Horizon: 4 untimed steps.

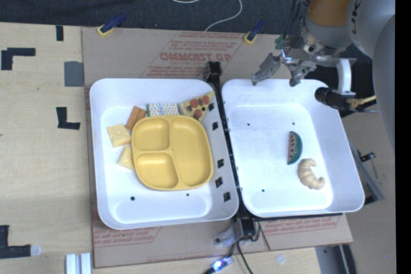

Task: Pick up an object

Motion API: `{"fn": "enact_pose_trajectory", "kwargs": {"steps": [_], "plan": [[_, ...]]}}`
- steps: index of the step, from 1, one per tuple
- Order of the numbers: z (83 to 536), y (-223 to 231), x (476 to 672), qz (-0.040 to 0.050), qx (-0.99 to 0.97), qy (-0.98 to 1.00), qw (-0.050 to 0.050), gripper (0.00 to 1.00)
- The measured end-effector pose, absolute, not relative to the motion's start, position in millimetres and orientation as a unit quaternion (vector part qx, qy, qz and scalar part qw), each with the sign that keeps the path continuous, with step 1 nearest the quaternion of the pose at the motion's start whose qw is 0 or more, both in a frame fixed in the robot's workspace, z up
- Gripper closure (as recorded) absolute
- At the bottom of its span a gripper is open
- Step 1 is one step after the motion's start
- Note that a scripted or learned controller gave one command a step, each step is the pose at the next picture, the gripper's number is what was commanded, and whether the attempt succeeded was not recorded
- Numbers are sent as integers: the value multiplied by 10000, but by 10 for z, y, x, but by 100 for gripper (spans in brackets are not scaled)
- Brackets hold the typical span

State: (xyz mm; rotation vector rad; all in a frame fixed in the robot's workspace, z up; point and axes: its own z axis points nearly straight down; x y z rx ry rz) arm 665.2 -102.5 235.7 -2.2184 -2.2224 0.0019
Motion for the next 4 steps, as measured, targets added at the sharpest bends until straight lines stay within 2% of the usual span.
{"fn": "enact_pose_trajectory", "kwargs": {"steps": [3, 4], "plan": [[907, -1012, 6521, 26, -7067, -7075, 15, 0], [838, -1008, 6517, 18, -7065, -7077, 4, 0]]}}
